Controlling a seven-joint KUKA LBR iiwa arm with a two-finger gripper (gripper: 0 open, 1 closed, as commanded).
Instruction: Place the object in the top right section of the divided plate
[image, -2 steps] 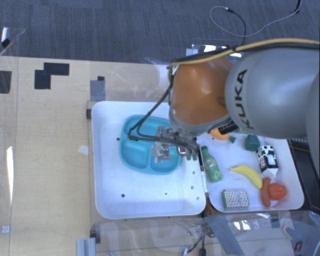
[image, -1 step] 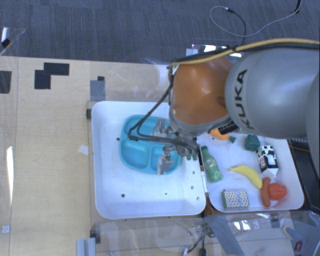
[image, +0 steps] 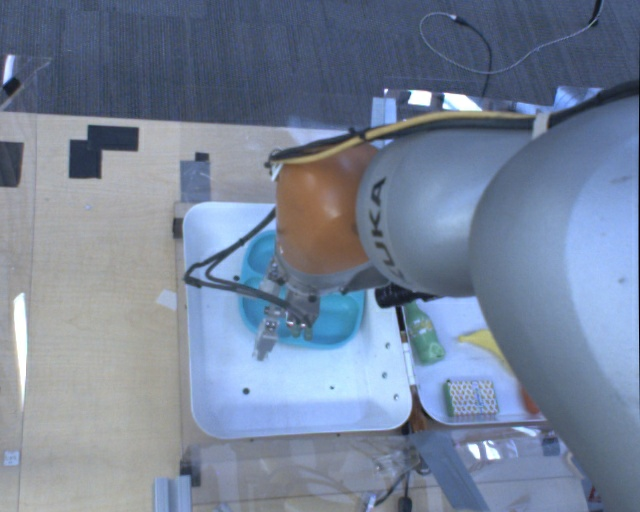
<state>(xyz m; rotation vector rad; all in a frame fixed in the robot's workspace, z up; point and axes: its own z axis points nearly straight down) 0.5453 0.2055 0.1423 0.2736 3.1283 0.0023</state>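
Gripper, grip unreadable, at blue divided plate in left bin, object unseen beneath arm; risk of drop landing in wrong section.

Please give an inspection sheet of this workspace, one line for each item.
Surface: wooden bench with black tape marks; two white bins.
Job's things: blue divided plate in the left bin, partly hidden by the arm.
Clutter: green bottle, yellow object and checkered block in the right bin.
Grippers: hand over the plate's left edge; nothing seen between its fingers.
Cables: black cable along the arm; thin wire on the floor.
Surroundings: grey carpet.
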